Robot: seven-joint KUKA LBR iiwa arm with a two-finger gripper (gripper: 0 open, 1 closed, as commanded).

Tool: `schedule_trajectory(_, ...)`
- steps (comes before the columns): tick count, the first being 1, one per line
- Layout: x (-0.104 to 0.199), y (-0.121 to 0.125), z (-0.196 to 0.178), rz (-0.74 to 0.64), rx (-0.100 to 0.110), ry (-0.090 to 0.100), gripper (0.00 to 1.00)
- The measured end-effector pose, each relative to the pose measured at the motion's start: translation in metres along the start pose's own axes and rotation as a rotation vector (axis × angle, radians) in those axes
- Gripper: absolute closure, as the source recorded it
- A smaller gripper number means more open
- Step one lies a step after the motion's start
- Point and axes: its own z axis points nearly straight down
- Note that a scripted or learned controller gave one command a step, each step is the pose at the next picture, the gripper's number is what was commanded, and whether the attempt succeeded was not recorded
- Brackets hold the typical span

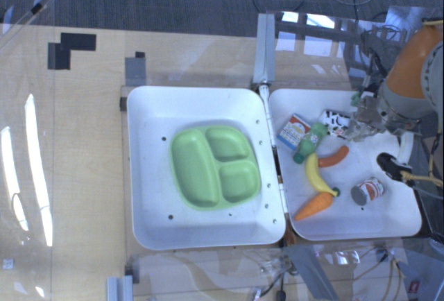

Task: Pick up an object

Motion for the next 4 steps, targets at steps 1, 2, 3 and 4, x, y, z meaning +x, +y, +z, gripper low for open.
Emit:
schedule_trajectory(1, 0.000, 0.000, 0.000, -0.001, 0.000, 0.000, 0.00)
schedule_trajectory(2, 0.012, -0.038, 0.020, 0.041, 0.006, 0.000, 0.00)
schedule_trajectory(3, 0.014, -0.035, 0.009, 0.039, 0.001, 0.003, 1.00)
schedule_trajectory(4, 0.017, -0.015, -0.118, 0.249, 0.009, -0.002, 1.00)
